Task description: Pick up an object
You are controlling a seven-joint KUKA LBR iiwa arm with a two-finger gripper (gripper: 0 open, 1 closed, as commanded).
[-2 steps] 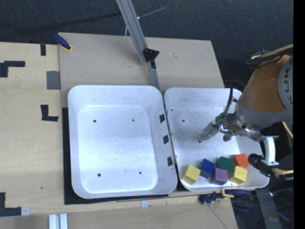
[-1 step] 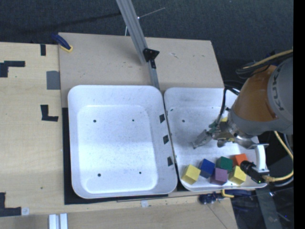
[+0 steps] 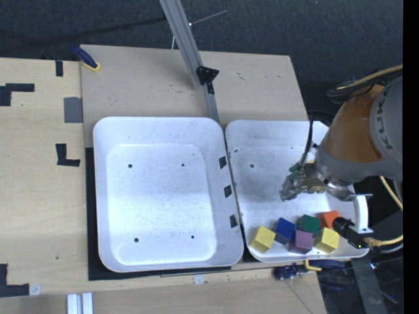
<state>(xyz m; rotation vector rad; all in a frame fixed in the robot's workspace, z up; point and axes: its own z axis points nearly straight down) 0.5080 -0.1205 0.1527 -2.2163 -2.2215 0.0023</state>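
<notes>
Dark carpet surrounds a pale wooden bench (image 3: 163,77) that carries two shallow white bins side by side. We see the right bin (image 3: 262,142) holding a huddle of small blocks along its near edge: a yellow cube (image 3: 262,239), a blue cube (image 3: 285,229), a green cube (image 3: 308,224), a purple cube (image 3: 303,240), a second yellow block (image 3: 328,240) and an orange block (image 3: 329,218) partly hidden by the wrist hardware. The left bin (image 3: 105,142) sits just beside it.

Our gripper (image 3: 290,187) hangs over the middle of the right bin, a little behind the blocks and apart from them. From this slant the fingers blur into the grey wrist, so we cannot tell whether they are spread or pressed together; we see nothing held between them.

We judge the step in hand to be the approach. To do it well, we would pick a block with free sides, probably the yellow cube at the left end of the row, since its neighbours crowd it least. We would square the fingers to two opposite faces, descend straight, and close only once they straddle it, avoiding the bin wall close by.
</notes>
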